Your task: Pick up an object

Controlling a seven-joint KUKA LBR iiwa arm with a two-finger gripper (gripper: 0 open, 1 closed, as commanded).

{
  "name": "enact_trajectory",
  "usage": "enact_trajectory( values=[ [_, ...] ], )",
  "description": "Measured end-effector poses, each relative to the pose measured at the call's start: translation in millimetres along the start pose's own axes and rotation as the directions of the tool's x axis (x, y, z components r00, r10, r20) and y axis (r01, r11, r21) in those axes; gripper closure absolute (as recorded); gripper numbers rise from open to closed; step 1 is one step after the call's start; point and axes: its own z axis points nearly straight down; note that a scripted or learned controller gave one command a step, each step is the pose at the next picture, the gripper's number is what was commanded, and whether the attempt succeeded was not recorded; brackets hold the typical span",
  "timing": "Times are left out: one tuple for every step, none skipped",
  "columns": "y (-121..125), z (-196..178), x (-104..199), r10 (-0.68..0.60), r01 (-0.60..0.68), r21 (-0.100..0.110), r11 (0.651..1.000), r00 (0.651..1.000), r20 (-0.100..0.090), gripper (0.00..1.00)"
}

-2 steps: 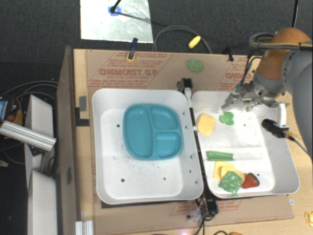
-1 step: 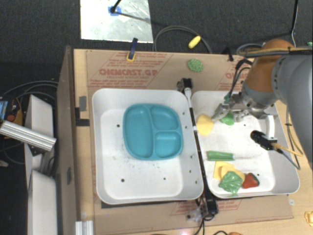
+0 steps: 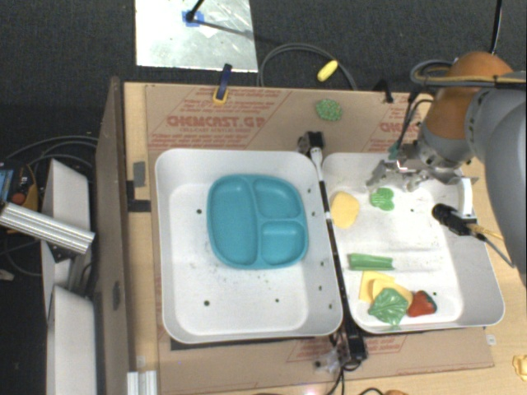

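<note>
My gripper (image 3: 400, 176) hangs over the far part of the right bin (image 3: 478, 278), its fingers spread open with nothing between them. A small green piece (image 3: 381, 197) lies on the bin floor just in front of the fingertips, apart from them. Left of it sits a pale yellow lump (image 3: 345, 210) near the bin's left wall. Nearer the front lie a green bean pod (image 3: 370, 262), a yellow wedge (image 3: 377, 286), a green leafy piece (image 3: 389, 305) and a red strawberry-like piece (image 3: 422, 304).
The left bin (image 3: 185, 303) holds a blue divided plate (image 3: 256, 220). A green round thing (image 3: 328, 109) and a yellow object (image 3: 327, 71) lie behind the bins on the cardboard. The grey arm (image 3: 494, 130) comes in from the right.
</note>
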Motion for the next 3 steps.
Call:
enact_trajectory(
  values=[
    [0.4,-11.4,0.9,-0.004,0.004,-0.002,1.0,1.0,0.001,1.0],
    [0.2,-10.8,0.9,-0.005,0.005,-0.001,1.0,1.0,0.001,0.0],
    [-35.0,1.7,59.7,-0.004,0.004,0.007,1.0,1.0,-0.004,0.0]
  ],
)
